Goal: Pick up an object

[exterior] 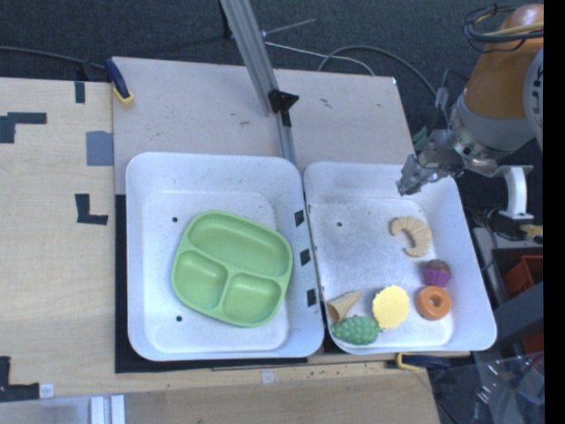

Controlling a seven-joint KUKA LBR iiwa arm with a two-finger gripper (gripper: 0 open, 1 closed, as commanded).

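Note:
My gripper [412, 181] hangs over the far right corner of the right bin [362, 193], above and a little behind a tan croissant [411, 235]. Nothing shows between its fingers. Along the bin's near side lie a purple piece [436, 273], an orange ring-shaped piece [433, 302], a yellow round piece [390, 306], a green bumpy piece [357, 330] and a tan cone [343, 305].
The left bin [150, 184] holds a green divided plate [231, 268]. A grey metal pole [256, 56] slants down to the seam between the bins. The grey arm with its orange band [499, 87] enters from the right.

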